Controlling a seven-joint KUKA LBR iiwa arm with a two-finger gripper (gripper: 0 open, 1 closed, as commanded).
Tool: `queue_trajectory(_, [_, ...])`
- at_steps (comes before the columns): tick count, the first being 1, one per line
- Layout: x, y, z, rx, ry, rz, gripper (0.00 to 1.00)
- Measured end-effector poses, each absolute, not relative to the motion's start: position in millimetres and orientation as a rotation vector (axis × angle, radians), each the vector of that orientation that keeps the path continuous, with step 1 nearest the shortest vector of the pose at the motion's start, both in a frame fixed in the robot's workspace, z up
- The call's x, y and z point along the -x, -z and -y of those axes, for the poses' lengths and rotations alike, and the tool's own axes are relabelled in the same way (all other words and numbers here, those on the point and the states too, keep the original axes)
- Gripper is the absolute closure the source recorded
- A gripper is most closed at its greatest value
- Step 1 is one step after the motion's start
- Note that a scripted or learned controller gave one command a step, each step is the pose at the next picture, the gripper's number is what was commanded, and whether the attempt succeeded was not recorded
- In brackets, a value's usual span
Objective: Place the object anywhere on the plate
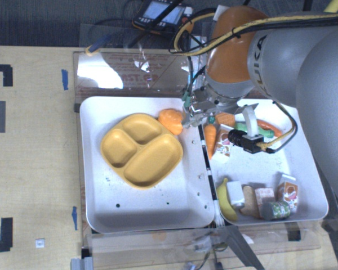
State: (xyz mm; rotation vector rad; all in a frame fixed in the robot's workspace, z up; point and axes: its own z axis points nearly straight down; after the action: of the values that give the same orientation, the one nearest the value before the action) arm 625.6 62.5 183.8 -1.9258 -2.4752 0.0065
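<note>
- From the camera view, you see two shallow white bins side by side on the pale wooden surface (34,167): the left bin (101,207) and the right bin (307,167).
- In the left bin lies the yellow plate (142,149), divided into three compartments and turned at a slant; all three compartments are bare.
- An orange object (170,120), rounded, lies in the left bin just beside the plate's upper right edge, near the divide between the bins. You cannot tell whether it touches the plate's rim.
- Your arm (293,55) reaches in from the right, the orange band above the wrist standing over the bins' back edge.
- The end effector (195,116) sits low over the divide, just to the right of the orange object. You cannot tell how its parts stand, nor whether it touches the object.
- A carrot (210,138) lies in the right bin just below the end effector, tip pointing toward the front.
- Near the right bin's front edge you see a banana (224,201), a small carton (288,192) and a small can (277,210) crowded together.
- A black device with a lit screen (160,13) lies behind the bins.
</note>
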Motion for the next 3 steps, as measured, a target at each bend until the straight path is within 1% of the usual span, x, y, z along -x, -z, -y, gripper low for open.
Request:
queue_trajectory(1, [-608.3, -186.6, -75.1, 1.609, -0.005, 2.692, 1.00])
queue_trajectory(2, [-579.2, -184.2, -89.2, 1.243, -0.003, 2.880, 1.00])
queue_trajectory(3, [-579.2, -184.2, -89.2, 1.243, -0.003, 2.880, 0.00])
